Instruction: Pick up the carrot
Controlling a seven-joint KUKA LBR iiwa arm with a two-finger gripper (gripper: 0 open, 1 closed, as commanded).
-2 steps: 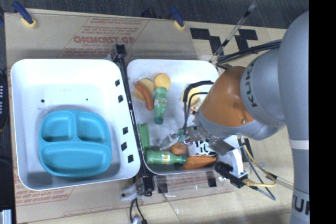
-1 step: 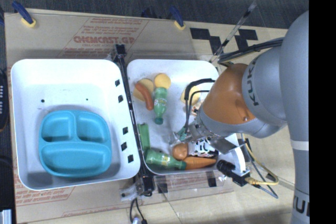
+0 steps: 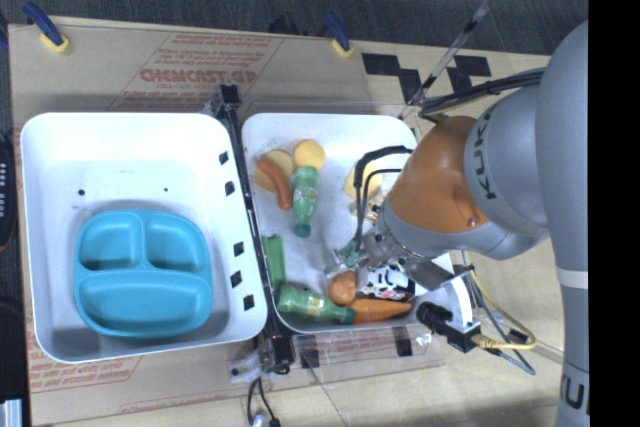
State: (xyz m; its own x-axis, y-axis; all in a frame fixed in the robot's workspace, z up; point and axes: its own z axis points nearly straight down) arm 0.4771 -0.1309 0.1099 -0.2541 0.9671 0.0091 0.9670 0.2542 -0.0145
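Two shallow white bins are shown side by side on the bench. The left bin (image 3: 40,215) holds a blue compartment tray (image 3: 145,273); the right bin (image 3: 330,125) holds the small items. The carrot (image 3: 375,309) is seen lying flat along the near wall of the right bin, at its near right part, with its thick end pointing left toward an orange round piece (image 3: 343,288) that touches or nearly touches it. A green bottle (image 3: 312,306) lies on its side just to the left of that piece, and a black-and-white patterned item (image 3: 385,285) rests directly behind the carrot, touching it or nearly so. Farther back, a second green bottle (image 3: 304,200), a sausage-like piece (image 3: 272,179) and a yellow piece (image 3: 309,154) are grouped together, well apart from the carrot. The gripper (image 3: 362,260) is positioned low over the crowded near corner, just behind the carrot, beneath the orange band of the arm (image 3: 440,185); whether the hand is released or clenched cannot be told, since the wrist hides it, and nothing can be confirmed as grasped. Several failures are judged possible from here. Because the carrot is hemmed in by the bin wall and its neighbours, the patterned item or the orange round piece could be seized instead. A descent slightly off line could press on the carrot and roll it against the wall, or could strike the wall itself.
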